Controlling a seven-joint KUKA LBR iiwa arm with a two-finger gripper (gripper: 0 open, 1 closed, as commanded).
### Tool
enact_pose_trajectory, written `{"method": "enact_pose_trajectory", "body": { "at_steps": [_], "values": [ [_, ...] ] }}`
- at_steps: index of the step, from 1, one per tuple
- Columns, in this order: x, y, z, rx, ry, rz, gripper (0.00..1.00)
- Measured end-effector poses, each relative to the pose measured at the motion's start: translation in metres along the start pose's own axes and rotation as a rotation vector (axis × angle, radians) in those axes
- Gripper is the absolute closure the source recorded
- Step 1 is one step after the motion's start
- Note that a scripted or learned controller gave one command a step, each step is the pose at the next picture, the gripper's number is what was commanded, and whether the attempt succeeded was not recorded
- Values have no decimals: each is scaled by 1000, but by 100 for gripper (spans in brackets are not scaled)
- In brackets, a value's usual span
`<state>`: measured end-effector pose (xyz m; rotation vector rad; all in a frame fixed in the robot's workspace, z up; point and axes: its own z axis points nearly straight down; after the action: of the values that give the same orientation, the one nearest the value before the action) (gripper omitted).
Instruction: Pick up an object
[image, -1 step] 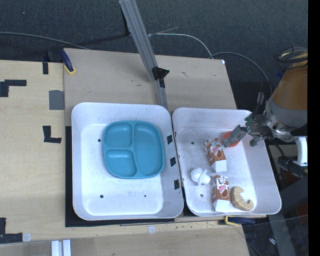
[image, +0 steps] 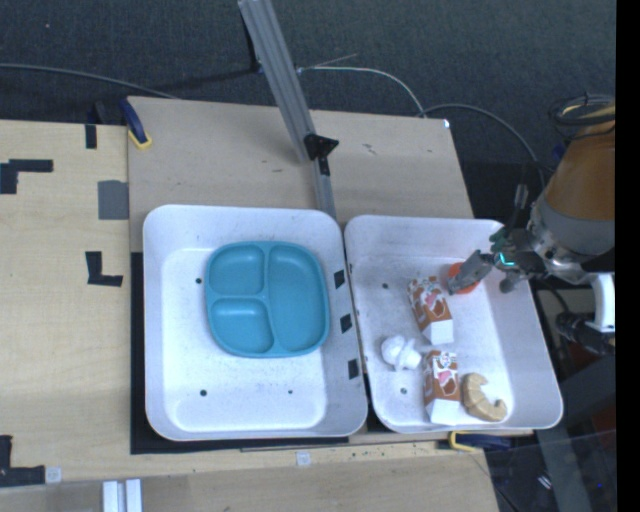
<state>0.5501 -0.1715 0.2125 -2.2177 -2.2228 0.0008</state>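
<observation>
Camera view showed the gripper (image: 472, 274) reaching in from the right over the far part of the right bin (image: 520, 330). Its dark tip pointed down and to the left, lying across a small orange-red object (image: 457, 272) near the bin's far wall. Whether that object sat between the fingers or merely beside them could not be told, nor could the width of the opening; nothing was confirmed as held.

The nearest candidate was a small carton (image: 430, 308) with brown-and-white printing, just beside the tip, to its left and slightly nearer the camera. The carton's long axis ran roughly far-to-near, tilted a little to the right at its near end. A grasp across its short sides would probably call for the fingers to close left-to-right.

A second carton (image: 441, 383) of the same printed pattern lay nearer, its long axis likewise far-to-near. Touching its right side was a tan, curved, croissant-shaped item (image: 483, 397) with a matte, bready look. A small white lumpy object (image: 400, 352) lay to the left, between the two cartons.

The left bin (image: 180, 400) held a teal divided plate (image: 267, 298) of smooth plastic with three compartments. It lay well apart from the gripper. Both bins were shallow, white and speckled with dark marks.
</observation>
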Motion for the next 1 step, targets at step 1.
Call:
{"method": "enact_pose_trajectory", "body": {
  "at_steps": [1],
  "values": [
    [0,2,44,4,-1,1,0]
  ]
}}
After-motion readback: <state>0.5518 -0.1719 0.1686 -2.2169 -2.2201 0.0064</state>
